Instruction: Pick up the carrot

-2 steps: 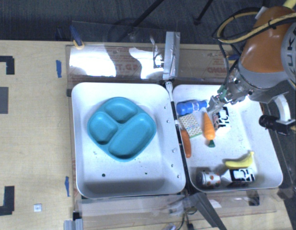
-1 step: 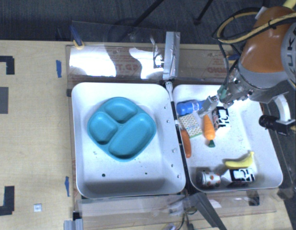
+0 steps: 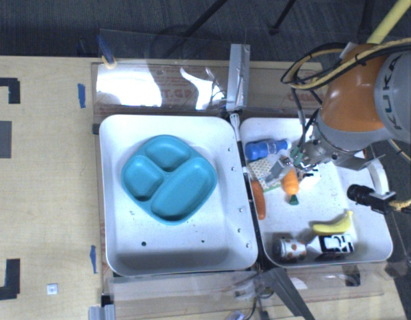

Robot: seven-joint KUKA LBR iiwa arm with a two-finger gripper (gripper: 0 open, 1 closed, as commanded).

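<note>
Orange carrot (image 3: 291, 183): short orange carrot with a green end, in the right white bin (image 3: 372, 232), upper middle, tilted, green tip pointing down.
Gripper (image 3: 300, 159): just above the carrot, at its upper end; cannot tell if it is open, closed or on the carrot.
Arm (image 3: 355, 102): grey with orange band, reaches in from the right over the right bin's top edge; part of "KU" lettering readable on the grey shell at far right.
Long orange piece (image 3: 259, 199): second carrot-like thing lying along the right bin's left wall, beside the short carrot but apart from it.
Blue bottle (image 3: 266, 148): plastic, lying on its side near the bin's top left; label not readable.
Patterned packet (image 3: 264, 171): flat, just below the bottle, left of the carrot.
Yellow banana (image 3: 333, 225): lower right of the bin.
Small can (image 3: 293, 248): on its side at the bottom edge, white and red; print too small to read.
Dark labelled bottle (image 3: 333, 244): beside the can, under the banana; writing illegible.
Left white bin (image 3: 118, 179): holds a blue three-compartment plate (image 3: 168, 177).
Blockers: cables (image 3: 312, 65) loop over the arm.
</note>
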